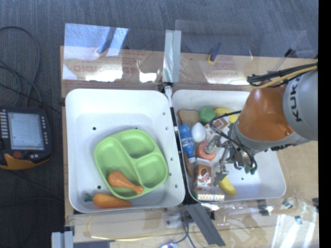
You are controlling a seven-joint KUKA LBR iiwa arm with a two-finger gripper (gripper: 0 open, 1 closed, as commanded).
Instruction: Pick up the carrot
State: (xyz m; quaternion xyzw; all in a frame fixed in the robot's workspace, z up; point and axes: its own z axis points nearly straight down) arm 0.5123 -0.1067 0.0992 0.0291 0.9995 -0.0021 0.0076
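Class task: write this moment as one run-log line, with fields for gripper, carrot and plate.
gripper: over right bin, among food items | carrot: left bin floor, front, beside plate | plate: green, left bin

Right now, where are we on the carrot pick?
Nothing looks done: the carrot lies on the floor of the left bin, beside the green tray. In hand: the gripper is over the clutter in the right bin, not at the carrot. Left: cross to the left bin, grasp, lift.

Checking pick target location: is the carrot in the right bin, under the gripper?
No. The carrot lies in the left bin, on its floor beside the green plate, while the gripper is over the right bin.
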